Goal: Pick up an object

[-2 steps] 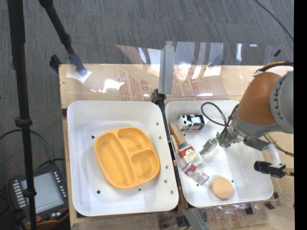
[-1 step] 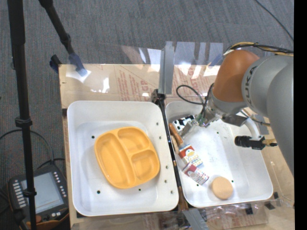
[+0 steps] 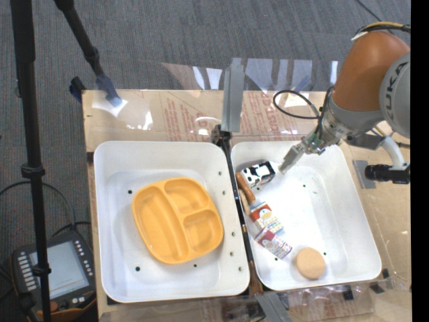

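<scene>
**Gripper at the right bin's far-left corner, over the black-and-white object**

You have the arm [image 3: 365, 79] reaching in from the right, its gripper [image 3: 289, 158] angled down and to the left toward the far-left part of the right bin [image 3: 348, 213]. The tip sits just beside a small black-and-white object [image 3: 258, 173] — whether it touches, you cannot tell from this angle. Nor can you tell how the fingers stand; they read as one pale, slim shape, and nothing shows between them.

The black-and-white object lies close to the bin's left wall, near the far corner. Just in front of it, along the same wall, lies a thin brown stick-like piece [image 3: 245, 188], tilted. Next comes a small carton [image 3: 265, 223] in red, white and blue, lying flat and slanted, with a wrapped packet [image 3: 280, 248] touching its near end. A round tan disc [image 3: 310, 263] rests near the bin's front edge, apart from the packet.

These things crowd the left side of the bin — the stick and the carton sit near the black-and-white object, and the wall hems it in on the left.

The left bin [image 3: 114, 173] holds a yellow tray [image 3: 177, 219] with three compartments, lying flat. Both bins sit on the tabletop [image 3: 167, 113], and a black cable [image 3: 295, 106] loops behind the gripper.
</scene>
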`<action>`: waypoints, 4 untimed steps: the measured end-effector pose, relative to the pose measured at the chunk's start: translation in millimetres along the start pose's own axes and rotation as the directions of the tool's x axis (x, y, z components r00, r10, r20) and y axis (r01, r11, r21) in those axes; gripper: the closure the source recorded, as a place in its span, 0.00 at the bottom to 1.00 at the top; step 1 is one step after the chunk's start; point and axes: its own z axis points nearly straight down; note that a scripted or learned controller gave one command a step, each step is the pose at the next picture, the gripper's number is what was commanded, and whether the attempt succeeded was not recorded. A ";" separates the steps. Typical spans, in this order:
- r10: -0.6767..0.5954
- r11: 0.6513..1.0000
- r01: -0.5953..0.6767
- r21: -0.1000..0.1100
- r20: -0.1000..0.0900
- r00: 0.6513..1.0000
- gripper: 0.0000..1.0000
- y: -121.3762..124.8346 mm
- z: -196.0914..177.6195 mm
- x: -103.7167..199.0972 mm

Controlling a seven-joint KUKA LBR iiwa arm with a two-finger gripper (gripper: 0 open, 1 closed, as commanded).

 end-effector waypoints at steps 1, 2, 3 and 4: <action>0.184 0.983 -0.184 0.001 -0.002 0.983 0.00 -46.6 92.9 46.2; 0.220 0.975 -0.220 0.002 -0.001 0.975 0.00 -13.6 32.4 6.4; -0.100 0.995 0.100 -0.007 0.003 0.995 0.00 -79.0 97.6 70.5; -0.268 0.963 0.268 -0.010 0.010 0.963 0.00 -132.2 97.6 97.6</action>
